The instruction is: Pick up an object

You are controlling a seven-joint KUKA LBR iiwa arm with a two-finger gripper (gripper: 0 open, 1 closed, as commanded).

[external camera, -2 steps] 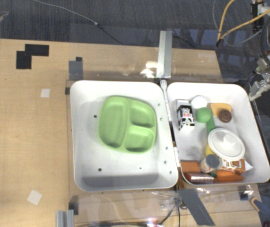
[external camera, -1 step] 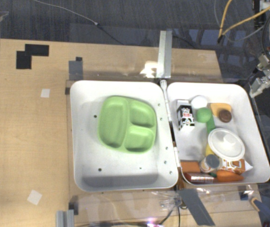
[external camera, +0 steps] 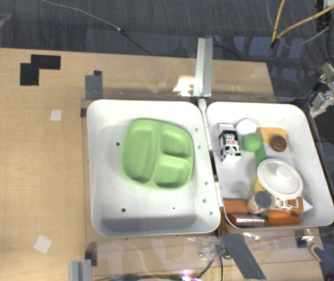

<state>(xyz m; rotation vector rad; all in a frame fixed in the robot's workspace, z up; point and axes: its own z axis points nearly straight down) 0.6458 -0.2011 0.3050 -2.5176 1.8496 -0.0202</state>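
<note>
The wooden bench (external camera: 32, 174) carries two white bins. The left bin (external camera: 105, 215) holds a green divided tray (external camera: 157, 153), its long axis running from ten to four o'clock. The right bin (external camera: 307, 139) is crowded: a white bowl (external camera: 279, 177) at centre, a green bottle (external camera: 254, 145) at eleven o'clock from it, a brown disc (external camera: 278, 143) at twelve, a black-and-white carton (external camera: 230, 143) at ten, and orange packets (external camera: 266, 217) at six, partly overlapped. The hand (external camera: 330, 89) sits at the frame's two o'clock edge, cut off; whether it is open I cannot tell.
</note>
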